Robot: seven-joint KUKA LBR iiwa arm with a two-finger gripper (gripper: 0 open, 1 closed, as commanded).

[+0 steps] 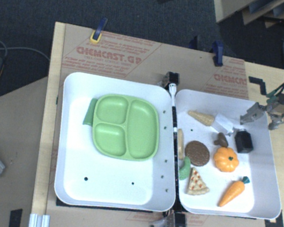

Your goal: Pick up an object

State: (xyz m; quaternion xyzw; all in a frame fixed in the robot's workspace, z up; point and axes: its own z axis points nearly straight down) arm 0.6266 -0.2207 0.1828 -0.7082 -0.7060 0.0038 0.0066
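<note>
The right bin (271,176) holds several toy foods: an ice-cream cone (204,118), a round brown cookie (197,152), an orange pumpkin (226,159), a carrot (232,192), a pizza slice (197,183) and a black block (243,141). My gripper (263,117) hangs over the bin's far right corner, above and just behind the black block. Its two grey fingers (250,113) are spread open with nothing between them.
A green divided plate (126,126) lies in the left bin (72,141). A tan stick (180,143) and a small green piece (183,170) rest against the right bin's left wall. A small brown lump (221,139) sits near the cone. Clamps hold the board's far edge.
</note>
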